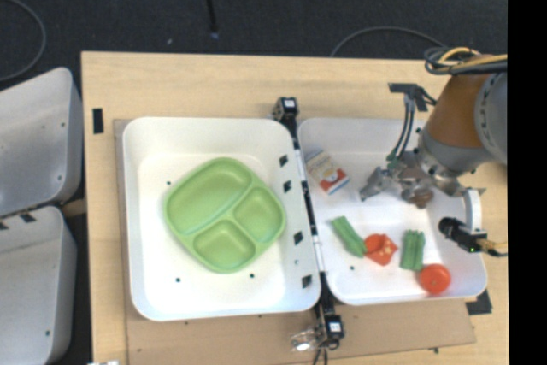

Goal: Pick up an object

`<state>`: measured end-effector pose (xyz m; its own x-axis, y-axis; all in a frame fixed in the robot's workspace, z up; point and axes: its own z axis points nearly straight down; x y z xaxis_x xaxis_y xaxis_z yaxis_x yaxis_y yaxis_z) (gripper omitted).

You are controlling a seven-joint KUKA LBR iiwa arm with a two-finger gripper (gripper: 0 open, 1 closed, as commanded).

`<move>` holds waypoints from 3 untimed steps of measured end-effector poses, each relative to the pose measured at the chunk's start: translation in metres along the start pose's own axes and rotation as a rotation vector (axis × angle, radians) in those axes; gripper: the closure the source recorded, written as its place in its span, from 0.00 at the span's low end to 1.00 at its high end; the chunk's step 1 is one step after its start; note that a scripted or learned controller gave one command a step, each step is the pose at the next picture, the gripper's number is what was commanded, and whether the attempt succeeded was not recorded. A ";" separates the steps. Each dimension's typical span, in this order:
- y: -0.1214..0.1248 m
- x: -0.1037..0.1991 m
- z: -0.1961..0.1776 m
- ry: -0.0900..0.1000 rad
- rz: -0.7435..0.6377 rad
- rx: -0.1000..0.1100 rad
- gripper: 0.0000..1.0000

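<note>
Camera view, arm: reaching in from the right, low over the right bin [376,137], wrist bent down toward the bin floor
Claw [395,182]: down among the objects near the bin's middle; whether released or clenched cannot be told, nothing seen gripped
Objects, right bin: small box [327,173] just left of the claw; green pod [348,236], red piece [381,248], green stick [413,250] and tomato [435,278] along the front, all lying on the floor
Left bin [149,286]: green plate [225,214] lying flat, well apart from the arm
Progress: approach seemingly made, no lift to be seen
Left to do: close on one object, likely the box or one close by, and raise it clear
</note>
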<state>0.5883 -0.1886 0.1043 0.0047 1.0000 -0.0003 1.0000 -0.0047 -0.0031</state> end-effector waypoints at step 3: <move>0.004 -0.012 -0.115 -0.002 -0.001 -0.008 1.00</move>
<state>0.5921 -0.2007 0.2193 0.0035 1.0000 -0.0027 1.0000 -0.0035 0.0053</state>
